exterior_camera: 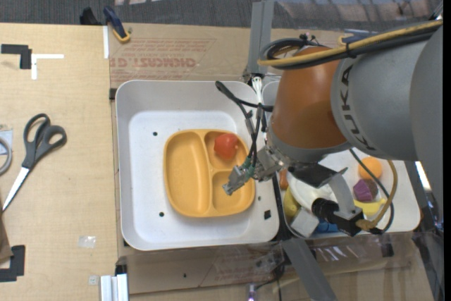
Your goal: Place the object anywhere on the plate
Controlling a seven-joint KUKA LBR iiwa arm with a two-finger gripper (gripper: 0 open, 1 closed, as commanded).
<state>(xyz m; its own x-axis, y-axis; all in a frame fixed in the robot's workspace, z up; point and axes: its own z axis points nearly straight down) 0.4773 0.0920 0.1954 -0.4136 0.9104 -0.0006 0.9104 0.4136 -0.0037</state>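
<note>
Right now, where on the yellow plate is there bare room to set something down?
The plate's big left section is bare, bordered by the rim and centre divider. The upper right section holds a red ball; the lower right is crowded by the gripper above it.

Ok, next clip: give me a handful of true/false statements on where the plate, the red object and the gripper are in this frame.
1. The yellow plate lies in the left white bin. True.
2. The red object rests in a small upper compartment of the plate. True.
3. The red object lies on the bin floor beside the plate. False: it sits inside the plate.
4. The gripper is over the plate's lower right part. True.
5. The scissors lie inside the right bin. False: they lie on the bench, left of both bins.
6. The plate is a single undivided dish. False: ridges split it into compartments.
</note>
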